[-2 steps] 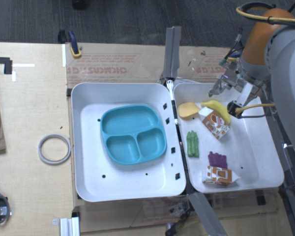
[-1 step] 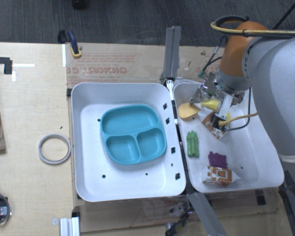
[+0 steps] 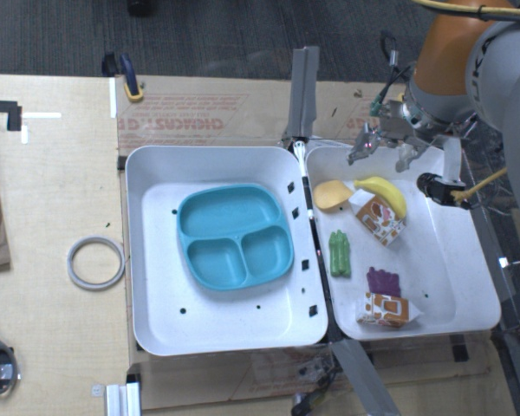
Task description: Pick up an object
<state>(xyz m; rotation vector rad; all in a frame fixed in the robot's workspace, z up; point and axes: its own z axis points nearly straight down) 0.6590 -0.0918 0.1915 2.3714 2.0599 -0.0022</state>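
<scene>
Banana in the right bin, far end, untouched.
Gripper hangs over the bin's far edge, fingers spread, nothing between them. Banana touches a carton and lies just beside a tan wedge. Green piece, purple piece and second carton sit nearer. Left bin holds a blue tray.

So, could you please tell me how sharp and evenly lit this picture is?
Camera view: even, soft light and faint shadows; the blue tray and banana are crisp, the gripper looks slightly soft, and the white bins are bright without harsh glare.
</scene>
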